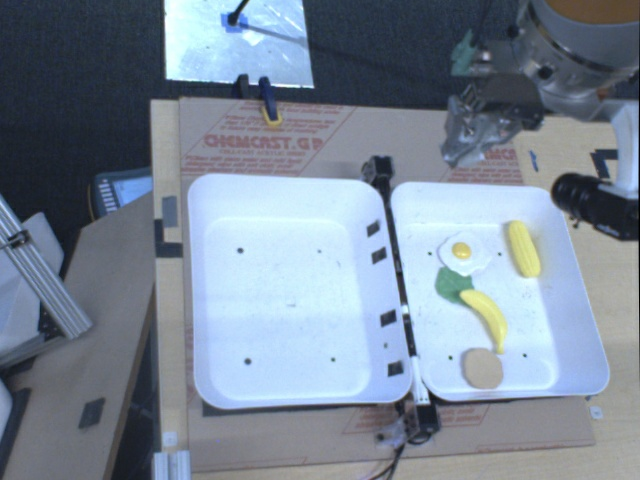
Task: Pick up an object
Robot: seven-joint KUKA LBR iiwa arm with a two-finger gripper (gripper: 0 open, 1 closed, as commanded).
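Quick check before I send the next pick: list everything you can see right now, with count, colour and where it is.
bins: 2, white, side by side on the bench
fried egg: 1, white with yellow yolk, right bin, upper middle
corn cob: 1, yellow, right bin, right of the egg
green piece: 1, green, right bin, just below the egg, touching the banana's upper end
banana: 1, yellow, right bin, centre, lying at a slant
round cookie: 1, tan, right bin, near the front edge
cardboard sheet: 1, brown with red print, under the bins
foil sheet: 1, silver, behind the bench, upper left
arm: 1, grey with orange band, upper right
claw: 1, metal, above the right bin's far edge, away from the objects
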